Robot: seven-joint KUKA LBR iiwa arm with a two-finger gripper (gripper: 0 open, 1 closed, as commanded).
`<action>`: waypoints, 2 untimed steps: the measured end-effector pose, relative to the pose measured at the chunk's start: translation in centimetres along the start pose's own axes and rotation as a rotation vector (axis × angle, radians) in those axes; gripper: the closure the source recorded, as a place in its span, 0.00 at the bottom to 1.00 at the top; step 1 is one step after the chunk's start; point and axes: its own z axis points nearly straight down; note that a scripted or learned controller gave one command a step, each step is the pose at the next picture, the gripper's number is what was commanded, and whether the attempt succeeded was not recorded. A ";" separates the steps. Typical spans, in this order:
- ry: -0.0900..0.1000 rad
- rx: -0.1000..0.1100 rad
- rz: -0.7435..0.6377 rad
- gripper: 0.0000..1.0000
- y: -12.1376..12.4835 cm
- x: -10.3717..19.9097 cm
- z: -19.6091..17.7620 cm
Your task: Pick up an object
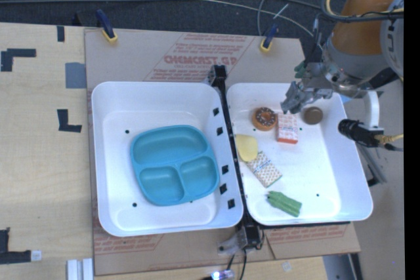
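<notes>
Table with two white bins: the end effector (293,102), its opening impossible to tell, hangs over the right bin (341,193) just above the orange-and-white box (287,128), seemingly approaching; a descent and secure closure come next.

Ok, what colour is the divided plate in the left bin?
Light blue. The divided plate shows plainly in the camera view, lying in the left bin.

In the right bin (341,203) the doughnut (265,118), box (287,128), brown piece (313,115), yellow piece (247,147), patterned packet (265,169) and green piece (284,203) crowd the left and far parts, leaving bare floor toward the near right corner.
</notes>
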 end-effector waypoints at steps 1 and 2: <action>-0.001 0.002 0.001 1.00 -1.0 4.4 1.3; 0.000 0.004 0.000 1.00 -2.8 9.3 2.9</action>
